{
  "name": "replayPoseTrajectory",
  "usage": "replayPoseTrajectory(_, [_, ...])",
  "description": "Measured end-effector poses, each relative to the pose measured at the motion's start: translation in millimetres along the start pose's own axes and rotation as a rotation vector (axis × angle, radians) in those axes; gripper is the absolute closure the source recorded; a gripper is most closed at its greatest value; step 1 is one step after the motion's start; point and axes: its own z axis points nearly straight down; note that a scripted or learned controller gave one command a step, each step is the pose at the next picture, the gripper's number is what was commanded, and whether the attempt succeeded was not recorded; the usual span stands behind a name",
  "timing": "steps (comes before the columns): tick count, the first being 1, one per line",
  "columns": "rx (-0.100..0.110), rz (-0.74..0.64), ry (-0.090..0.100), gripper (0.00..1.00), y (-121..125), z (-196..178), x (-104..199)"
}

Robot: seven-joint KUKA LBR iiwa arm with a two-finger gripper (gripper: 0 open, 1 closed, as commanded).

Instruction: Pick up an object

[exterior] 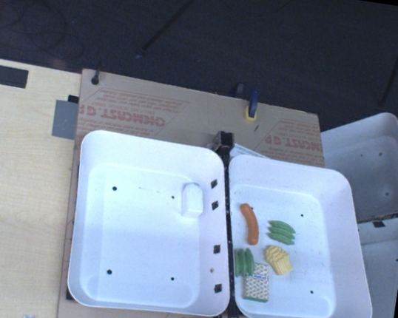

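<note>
At centre-left of the frame the left bin (87,249) carries one small white block (193,198) near its upper right, pale against the pale floor.

Past the divider, the right bin (341,207) holds the rest, grouped low on its left side: an orange sausage (250,223) lying lengthwise, a green pod (244,261) just below it, a checked packet (257,286) at the bottom, a yellow corn piece (279,260) and a green bean cluster (281,232) above that.

All look like light, stiff toy food (probably smooth plastic, so somewhat slippery). The sausage seems easiest: narrow, apart from its neighbours, best pinched across its middle.

I cannot tell the claw's state, nor place any item relative to it.
</note>
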Motion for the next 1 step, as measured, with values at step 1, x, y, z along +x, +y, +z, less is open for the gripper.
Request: replayPoseTrajectory(1, [0.027, -0.001, 0.009, 1.0, 32.2, 161.4, 31.4])
